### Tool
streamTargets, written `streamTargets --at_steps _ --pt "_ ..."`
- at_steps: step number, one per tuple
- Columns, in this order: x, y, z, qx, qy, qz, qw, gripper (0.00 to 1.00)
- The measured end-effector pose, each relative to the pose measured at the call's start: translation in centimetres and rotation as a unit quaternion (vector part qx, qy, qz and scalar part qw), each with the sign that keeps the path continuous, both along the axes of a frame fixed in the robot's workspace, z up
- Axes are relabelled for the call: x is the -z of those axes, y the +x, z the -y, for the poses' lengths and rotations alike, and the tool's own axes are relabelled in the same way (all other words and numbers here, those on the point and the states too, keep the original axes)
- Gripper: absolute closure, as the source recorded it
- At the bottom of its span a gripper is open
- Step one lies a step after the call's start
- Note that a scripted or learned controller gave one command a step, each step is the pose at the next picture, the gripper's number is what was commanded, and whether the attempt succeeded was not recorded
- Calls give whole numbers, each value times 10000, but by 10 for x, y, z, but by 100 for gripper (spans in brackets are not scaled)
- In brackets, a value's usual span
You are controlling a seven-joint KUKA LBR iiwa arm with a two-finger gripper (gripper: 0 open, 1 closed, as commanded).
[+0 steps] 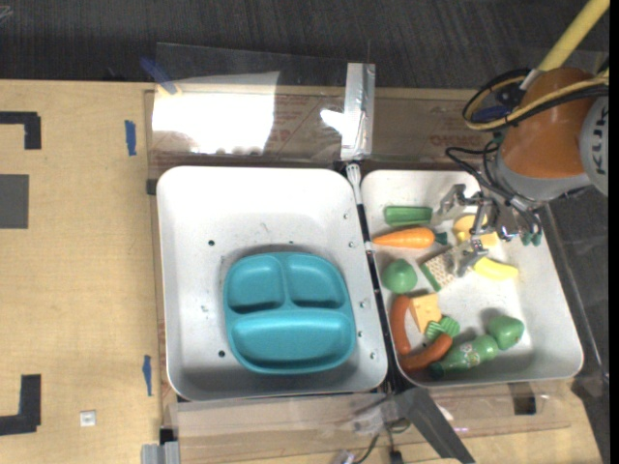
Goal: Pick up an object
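Observation:
My gripper (pixel 468 244) hangs low over the upper middle of the right bin (pixel 556 303), below the orange wrist band. Directly around it lie a yellow banana-like piece (pixel 496 271), a small yellow piece (pixel 464 226) and a striped green-and-white piece (pixel 437 270). To its left are an orange carrot (pixel 404 240), a green cucumber (pixel 407 215) and a round green piece (pixel 397 276). The view does not show anything held.
Toward the front of the right bin lie a cheese wedge (pixel 424 311), an orange sausage (pixel 408 346), a green pepper (pixel 505 332) and a green cob (pixel 469 354). The left bin (pixel 193 211) holds a teal divided plate (pixel 287 309). Cables loop above the wrist.

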State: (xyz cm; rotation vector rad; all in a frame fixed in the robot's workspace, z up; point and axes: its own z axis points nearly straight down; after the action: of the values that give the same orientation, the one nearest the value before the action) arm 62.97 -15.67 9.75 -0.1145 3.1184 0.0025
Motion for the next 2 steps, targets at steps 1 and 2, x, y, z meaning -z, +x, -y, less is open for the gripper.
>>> streamTargets --at_steps 1,2 --pt "-1 21 -42 54 -45 7 10000 0" --pt "-1 7 -57 -231 -51 39 9997 0"
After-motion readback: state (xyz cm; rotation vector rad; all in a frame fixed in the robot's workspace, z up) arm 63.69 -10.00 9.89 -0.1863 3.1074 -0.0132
